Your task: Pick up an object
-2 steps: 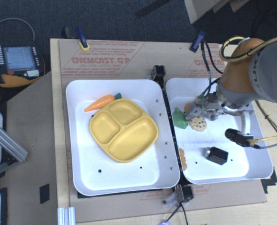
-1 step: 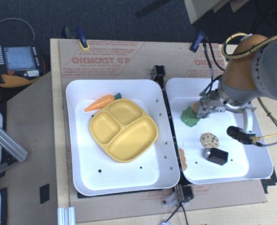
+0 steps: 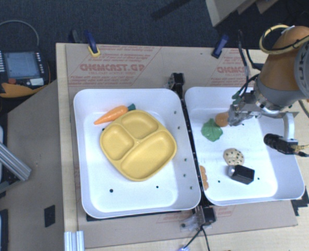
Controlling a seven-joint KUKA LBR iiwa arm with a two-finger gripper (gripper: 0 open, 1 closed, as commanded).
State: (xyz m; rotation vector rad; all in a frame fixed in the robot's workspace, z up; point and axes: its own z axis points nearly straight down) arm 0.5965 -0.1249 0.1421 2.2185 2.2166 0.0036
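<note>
Black block (image 3: 243, 174) nearest, orange piece (image 3: 221, 120) touching pincer (image 3: 232, 120)

The bench (image 3: 144, 61) is topped with a brown printed sheet. Two white bins lie side by side on it, nearly touching. The left bin (image 3: 86, 156) takes up the bench's middle; the right bin (image 3: 280, 184) reaches to the right edge. Two clamps grip the far edge: a yellow clamp (image 3: 93, 48) near the far left corner and a blue clamp (image 3: 219, 47) further right.
</note>
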